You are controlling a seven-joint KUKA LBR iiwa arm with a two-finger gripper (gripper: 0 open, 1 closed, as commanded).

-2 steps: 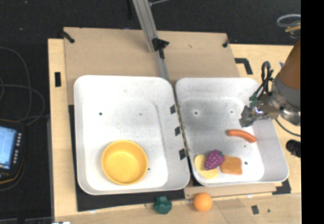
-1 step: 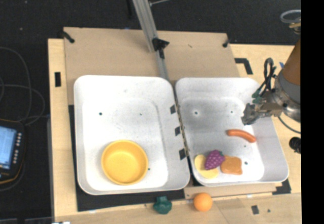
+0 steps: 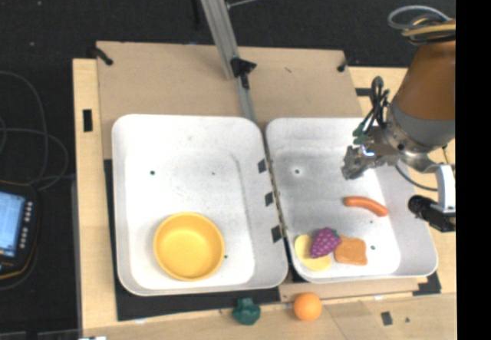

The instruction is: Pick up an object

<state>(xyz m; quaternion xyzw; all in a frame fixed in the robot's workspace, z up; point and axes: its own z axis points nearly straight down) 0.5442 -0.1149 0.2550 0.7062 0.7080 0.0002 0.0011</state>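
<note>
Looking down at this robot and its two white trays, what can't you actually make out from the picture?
- Tool, camera view: small and dark from above, so its grip state is unreadable.
- Yellow piece in the right bin: partly covered by the purple grapes, so its shape is unclear.
- Green object on the bench, beside the orange ball: too small to identify.
- Handheld screen: cut off by the left edge.

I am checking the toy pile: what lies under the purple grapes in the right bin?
The purple grapes lie on a yellow piece, beside an orange-brown piece. The covered part of the yellow piece cannot be seen.
</note>
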